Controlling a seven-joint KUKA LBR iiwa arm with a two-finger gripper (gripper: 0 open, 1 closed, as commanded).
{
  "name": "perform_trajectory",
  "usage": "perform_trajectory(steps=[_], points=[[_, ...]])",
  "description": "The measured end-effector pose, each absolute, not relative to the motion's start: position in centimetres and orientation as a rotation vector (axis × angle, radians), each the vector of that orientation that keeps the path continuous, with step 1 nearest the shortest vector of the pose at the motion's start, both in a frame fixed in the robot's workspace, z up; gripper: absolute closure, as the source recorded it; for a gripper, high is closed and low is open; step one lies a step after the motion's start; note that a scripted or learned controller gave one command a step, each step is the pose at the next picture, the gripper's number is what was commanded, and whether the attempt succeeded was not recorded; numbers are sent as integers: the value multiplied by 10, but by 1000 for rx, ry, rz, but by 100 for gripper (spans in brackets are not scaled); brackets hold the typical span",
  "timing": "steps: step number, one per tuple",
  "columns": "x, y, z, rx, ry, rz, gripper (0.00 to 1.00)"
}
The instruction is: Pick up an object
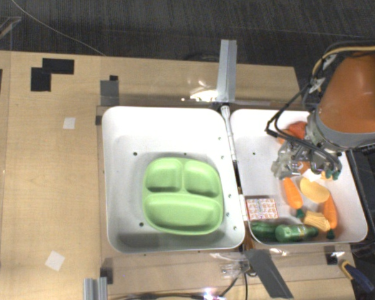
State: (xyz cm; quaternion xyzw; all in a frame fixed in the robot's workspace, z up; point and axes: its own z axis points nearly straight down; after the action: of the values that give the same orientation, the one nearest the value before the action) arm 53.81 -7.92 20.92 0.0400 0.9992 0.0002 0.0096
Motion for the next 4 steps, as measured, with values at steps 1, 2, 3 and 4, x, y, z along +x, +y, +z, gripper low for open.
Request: perform_trajectory(steps=[1, 2, 3, 4], points=[[577, -70, 222, 205, 3123, 1, 100], [601, -117, 242, 296, 3115, -1, 100], [604, -115, 255, 287, 3105, -1, 100], [657, -100, 269, 257, 3118, 1, 100]])
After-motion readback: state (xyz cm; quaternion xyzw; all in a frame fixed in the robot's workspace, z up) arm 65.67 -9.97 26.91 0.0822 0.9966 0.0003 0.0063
